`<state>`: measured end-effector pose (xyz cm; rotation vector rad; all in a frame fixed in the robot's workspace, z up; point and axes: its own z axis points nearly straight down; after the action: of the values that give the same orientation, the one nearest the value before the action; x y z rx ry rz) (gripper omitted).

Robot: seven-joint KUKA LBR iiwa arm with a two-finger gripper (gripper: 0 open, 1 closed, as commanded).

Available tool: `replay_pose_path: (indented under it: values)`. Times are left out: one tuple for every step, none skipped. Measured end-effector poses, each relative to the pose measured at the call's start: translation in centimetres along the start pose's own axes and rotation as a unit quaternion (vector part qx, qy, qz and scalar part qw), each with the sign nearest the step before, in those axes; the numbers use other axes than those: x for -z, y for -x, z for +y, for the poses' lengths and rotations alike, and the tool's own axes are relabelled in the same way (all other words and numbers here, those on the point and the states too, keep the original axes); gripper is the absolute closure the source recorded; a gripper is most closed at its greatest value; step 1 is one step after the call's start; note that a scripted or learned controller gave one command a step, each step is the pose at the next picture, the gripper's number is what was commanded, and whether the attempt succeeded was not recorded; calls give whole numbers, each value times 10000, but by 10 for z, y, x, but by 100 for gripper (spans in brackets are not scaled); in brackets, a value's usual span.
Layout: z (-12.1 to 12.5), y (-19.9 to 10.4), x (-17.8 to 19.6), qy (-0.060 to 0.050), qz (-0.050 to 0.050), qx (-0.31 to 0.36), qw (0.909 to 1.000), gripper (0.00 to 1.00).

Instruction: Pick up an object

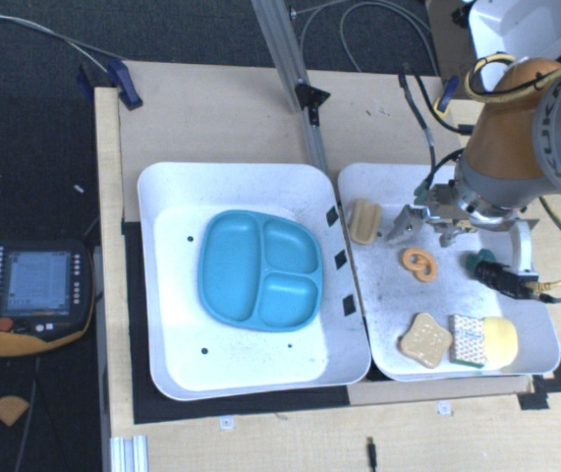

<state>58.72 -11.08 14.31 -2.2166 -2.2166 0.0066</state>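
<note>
The big blue plate (260,268) sits in the left bin (162,362), and in the right bin (545,347) the gripper (420,222), fingers apart and holding nothing, hangs just above the small pretzel (420,263), so I think it must next drop and squeeze.

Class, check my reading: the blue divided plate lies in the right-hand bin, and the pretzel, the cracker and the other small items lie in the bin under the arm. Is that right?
Not quite. The camera view shows the blue divided plate in the left-hand bin, not the right. The rest stands: the pretzel, the cracker and the other small items lie in the right bin, under the arm.
</note>
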Motion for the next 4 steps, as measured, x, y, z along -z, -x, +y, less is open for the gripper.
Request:
replay_pose_path:
  values:
    - [0, -1, -52, 16, -1, 2, 10000, 0]
    - [1, -1, -38, 42, 0, 0, 10000, 100]
    - [0, -7, 24, 69, -11, 9, 10000, 100]
    - [2, -4, 68, 64, -12, 6, 10000, 100]
